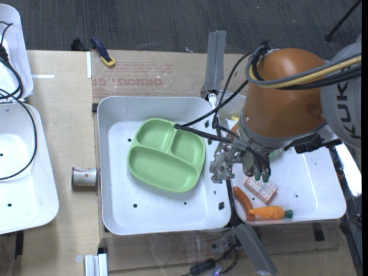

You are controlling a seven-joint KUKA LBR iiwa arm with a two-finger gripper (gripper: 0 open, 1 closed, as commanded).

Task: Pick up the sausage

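The sausage (pixel 242 199) lies below the lowered gripper (pixel 238 168), whose grip state is unclear.

Matt green plastic plate (pixel 167 154), smooth white plastic bins (pixel 112 171), pale wooden bench (pixel 69 102)

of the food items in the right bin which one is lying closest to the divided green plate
The sausage: the plain reddish-orange piece at the right bin's left edge. The carrot with its green tip and the pink-and-white block lie farther right.

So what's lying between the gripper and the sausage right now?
In the camera view, nothing: bare white bin floor separates the gripper from the sausage just below it.
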